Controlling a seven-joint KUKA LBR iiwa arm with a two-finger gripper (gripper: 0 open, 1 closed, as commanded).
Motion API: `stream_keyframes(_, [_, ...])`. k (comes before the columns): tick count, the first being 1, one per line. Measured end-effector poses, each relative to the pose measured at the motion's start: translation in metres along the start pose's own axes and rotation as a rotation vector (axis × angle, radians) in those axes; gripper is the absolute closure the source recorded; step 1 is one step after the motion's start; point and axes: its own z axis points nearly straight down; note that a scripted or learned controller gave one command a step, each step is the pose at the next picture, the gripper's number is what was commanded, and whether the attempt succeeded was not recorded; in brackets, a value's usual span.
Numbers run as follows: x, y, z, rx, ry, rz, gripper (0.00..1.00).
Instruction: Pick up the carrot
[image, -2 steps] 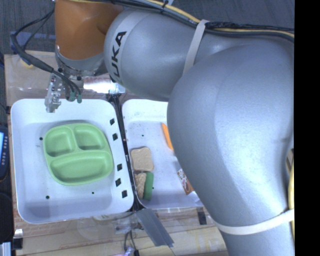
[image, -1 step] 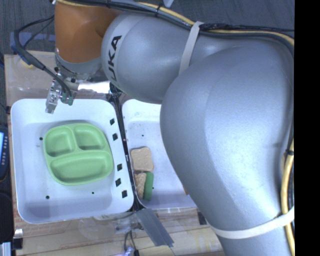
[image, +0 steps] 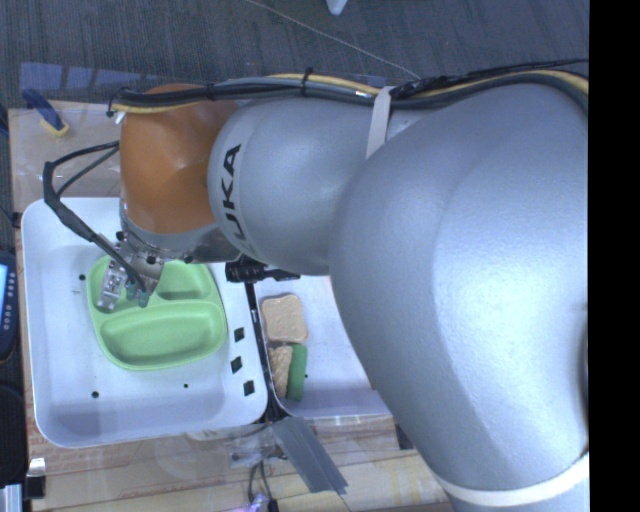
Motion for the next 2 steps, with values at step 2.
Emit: stream_keyframes(2, [0.014,-0.025,-0.186,-0.011,-0.005,0.835,1.00])
